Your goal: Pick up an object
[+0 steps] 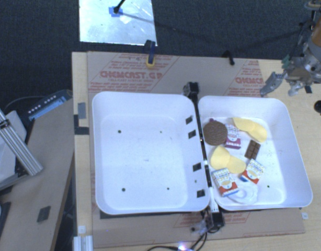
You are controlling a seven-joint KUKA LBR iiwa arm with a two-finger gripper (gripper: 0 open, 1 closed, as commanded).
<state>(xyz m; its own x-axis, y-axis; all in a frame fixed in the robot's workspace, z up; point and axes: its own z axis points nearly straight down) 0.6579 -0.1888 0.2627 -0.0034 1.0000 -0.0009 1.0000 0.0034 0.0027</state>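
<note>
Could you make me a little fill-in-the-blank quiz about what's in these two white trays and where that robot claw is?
All the small items lie in the ____ bin.
The round cookie is coloured ____.
The gripper hangs past the far ____ corner of the right bin.
The chocolate bar lies to the ____ of the round cookie.

Missing words: right; brown; right; right

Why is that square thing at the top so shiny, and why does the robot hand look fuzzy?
In the camera view, the silvery sheet at the top bounces light back, so it glares pale and washed out; the gripper near the upper right looks soft and a bit smeared; the toy food in the right bin is sharper, with only faint shadows under it; the left bin is bright and evenly lit.
</note>
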